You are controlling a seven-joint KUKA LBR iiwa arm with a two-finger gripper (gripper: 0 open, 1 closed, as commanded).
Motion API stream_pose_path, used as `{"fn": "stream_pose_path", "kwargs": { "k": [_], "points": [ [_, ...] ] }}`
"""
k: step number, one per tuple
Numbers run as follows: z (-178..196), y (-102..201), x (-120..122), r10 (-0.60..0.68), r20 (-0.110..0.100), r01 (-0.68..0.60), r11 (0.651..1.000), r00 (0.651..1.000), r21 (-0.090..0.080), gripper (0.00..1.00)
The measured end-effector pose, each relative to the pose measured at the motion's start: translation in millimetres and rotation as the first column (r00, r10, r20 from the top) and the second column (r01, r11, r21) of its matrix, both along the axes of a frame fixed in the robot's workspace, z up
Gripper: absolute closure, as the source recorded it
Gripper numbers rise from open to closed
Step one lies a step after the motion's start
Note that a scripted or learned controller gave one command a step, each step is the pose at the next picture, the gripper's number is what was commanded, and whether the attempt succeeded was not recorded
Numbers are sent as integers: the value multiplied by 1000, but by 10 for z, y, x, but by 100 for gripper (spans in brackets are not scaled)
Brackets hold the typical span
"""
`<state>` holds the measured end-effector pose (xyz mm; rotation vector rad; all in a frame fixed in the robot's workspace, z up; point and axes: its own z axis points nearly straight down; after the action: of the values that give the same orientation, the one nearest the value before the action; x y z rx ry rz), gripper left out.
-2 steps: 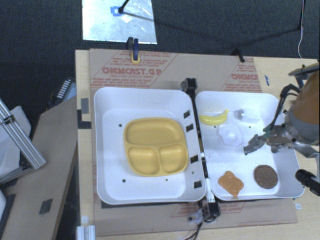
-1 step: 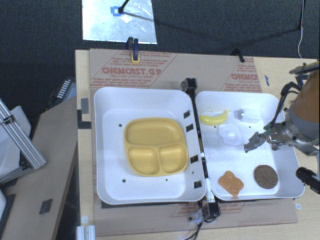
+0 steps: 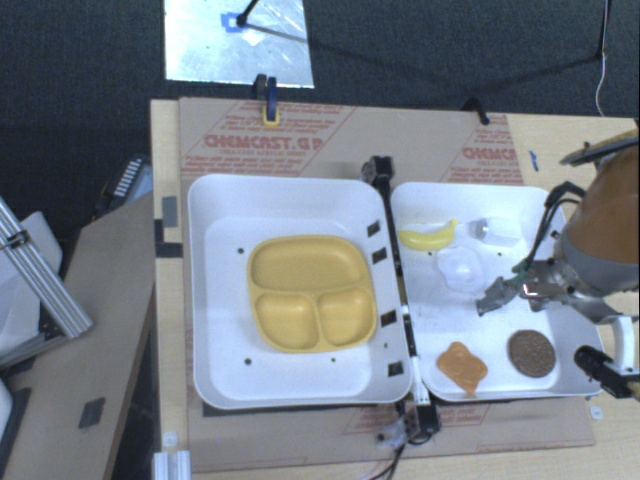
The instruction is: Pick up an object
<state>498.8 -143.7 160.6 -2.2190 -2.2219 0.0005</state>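
Hovering over right bin (image 3: 425, 268), gripper (image 3: 500, 296) is seen with fingers spread, nothing between them. Nothing lifted yet: banana (image 3: 428, 235), brown disc (image 3: 531, 353), orange lump (image 3: 462, 367) (all candidates) lie on bin floor. Grasp remains.

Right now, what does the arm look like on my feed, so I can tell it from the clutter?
The arm is bulky and rounded, orange-brown above a grey wrist. Dark cables loop along it. Its hand is dark metal and slender, with a small reddish spot near its base.
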Motion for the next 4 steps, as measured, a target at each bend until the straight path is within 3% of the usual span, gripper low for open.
{"fn": "stream_pose_path", "kwargs": {
  "k": [2,3,4],
  "points": [
    [-775,-65,32,0,0,0,1000,1000,0,0],
    [-652,-68,43,1,4,-1,1000,1000,-1,100],
    [-43,-47,-9,2,7,-2,1000,1000,-3,100]
  ]
}}
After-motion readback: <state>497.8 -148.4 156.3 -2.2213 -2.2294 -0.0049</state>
